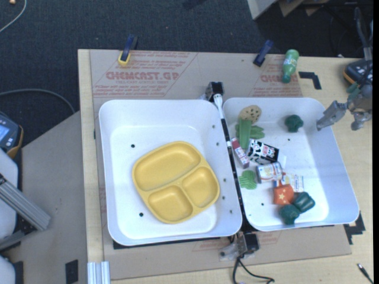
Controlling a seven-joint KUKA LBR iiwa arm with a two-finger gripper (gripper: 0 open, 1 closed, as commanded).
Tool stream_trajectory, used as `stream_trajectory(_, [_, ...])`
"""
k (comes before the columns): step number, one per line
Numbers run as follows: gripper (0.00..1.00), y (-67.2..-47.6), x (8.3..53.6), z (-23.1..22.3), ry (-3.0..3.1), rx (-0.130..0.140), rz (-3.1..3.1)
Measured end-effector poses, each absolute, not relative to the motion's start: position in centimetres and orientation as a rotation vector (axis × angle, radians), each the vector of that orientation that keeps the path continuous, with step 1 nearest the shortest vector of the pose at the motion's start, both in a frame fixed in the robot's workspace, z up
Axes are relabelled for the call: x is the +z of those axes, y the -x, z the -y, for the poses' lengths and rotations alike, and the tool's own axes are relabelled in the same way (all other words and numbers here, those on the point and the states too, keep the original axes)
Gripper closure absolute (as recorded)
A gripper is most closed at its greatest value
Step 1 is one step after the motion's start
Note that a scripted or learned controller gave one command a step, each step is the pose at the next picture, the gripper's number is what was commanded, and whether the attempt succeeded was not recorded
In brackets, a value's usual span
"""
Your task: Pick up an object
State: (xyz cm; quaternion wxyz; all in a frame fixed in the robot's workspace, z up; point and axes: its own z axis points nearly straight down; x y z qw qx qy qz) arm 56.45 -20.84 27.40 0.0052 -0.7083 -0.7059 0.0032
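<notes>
The grey two-finger gripper hovers over the right white bin's edge (fingers apparently parted, nothing between them), so choosing and descending comes next.

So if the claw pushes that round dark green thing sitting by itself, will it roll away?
Probably. The dark green thing looks rounded and small, so it may roll. It sits alone on smooth white bin floor, with nothing nearby to stop it. Its lumpy shape might slow it.

Robotics lab bench — clamped board, two white bins, loose cables, toy items, dark carpet
</notes>
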Motion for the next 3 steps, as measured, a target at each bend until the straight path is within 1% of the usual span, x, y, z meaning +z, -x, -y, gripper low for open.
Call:
stream_trajectory(1, [0.00, -56.7, 28.1, 20.8, 2.222, 0.000, 2.222])
stream_trajectory(2, [0.00, -56.8, 22.1, 21.5, 2.219, 0.004, 2.217])
stream_trajectory(3, [0.00, -57.4, 17.5, 21.7, 2.218, 0.004, 2.218])
